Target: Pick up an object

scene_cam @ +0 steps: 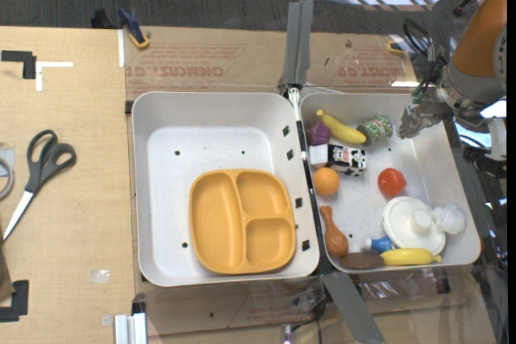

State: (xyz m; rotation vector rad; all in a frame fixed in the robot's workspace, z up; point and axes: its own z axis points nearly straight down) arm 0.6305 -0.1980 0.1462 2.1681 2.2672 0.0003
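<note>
the gripper hangs at the right bin's far right corner; i cannot tell its opening, nothing seen held. nearest, by the far wall, lies a small green can: likely light, stiff, slick, best pinched across its round sides.

arm over right bin | toys inside | yellow tray in left bin

High slanted view (both bins)
</note>
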